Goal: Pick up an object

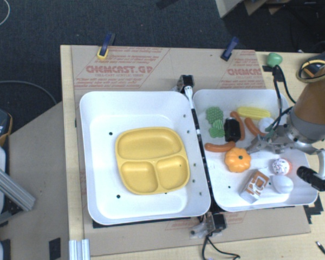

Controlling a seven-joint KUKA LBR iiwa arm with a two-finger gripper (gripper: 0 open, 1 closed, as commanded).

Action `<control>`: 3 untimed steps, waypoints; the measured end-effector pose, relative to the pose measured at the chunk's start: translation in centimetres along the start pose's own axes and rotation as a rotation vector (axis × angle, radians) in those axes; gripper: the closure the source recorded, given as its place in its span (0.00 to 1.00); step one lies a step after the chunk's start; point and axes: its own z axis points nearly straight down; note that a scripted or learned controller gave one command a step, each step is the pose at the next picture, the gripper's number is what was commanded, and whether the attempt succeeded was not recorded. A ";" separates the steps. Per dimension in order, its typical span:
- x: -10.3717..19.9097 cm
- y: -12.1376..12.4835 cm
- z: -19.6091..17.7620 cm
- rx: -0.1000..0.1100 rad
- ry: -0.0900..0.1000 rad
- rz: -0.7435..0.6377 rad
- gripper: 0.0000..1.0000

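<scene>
The right bin (219,191) holds several small items. They include an orange pumpkin (237,160), a green toy (215,121), a black block (232,129), a yellow corn cob (253,112), an orange sausage (219,147), a brown-and-white box (254,184), a speckled ball (280,167) and a white egg (283,184). My gripper (262,141) is low in this bin, just right of the pumpkin and above the speckled ball. The wrist hides its tip. I see nothing held in it.
The left bin (97,110) holds a yellow divided plate (151,158). A ridge (197,140) separates the two bins. Clamps (104,47) and a green knob (274,59) sit on the cardboard at the back. Cables run along the right side.
</scene>
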 end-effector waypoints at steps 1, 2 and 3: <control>-0.1 0.1 -1.3 -0.006 -0.002 0.001 1.00; -0.6 -0.6 -7.2 -0.012 -0.006 0.002 1.00; -0.8 -0.6 -13.7 -0.014 -0.006 -0.001 1.00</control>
